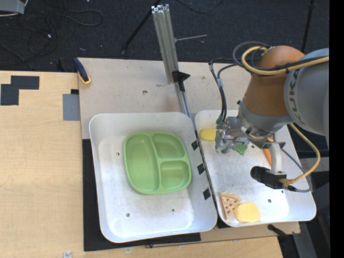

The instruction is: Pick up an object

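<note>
Green divided plate in left bin, pincer over right bin

Robotics laboratory. Evidence: industrial arm at a plywood bench, aluminium mast bolted upright, loose cables on dark carpet, two white bins.

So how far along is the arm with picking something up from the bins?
Nothing looks picked up yet. The pincer is low in the right bin, beside a yellow object at its far left edge, but I can't tell whether it has a grip. The waffle piece and yellow round piece lie untouched; the green divided plate sits in the left bin. Grasping and lifting remain.
</note>
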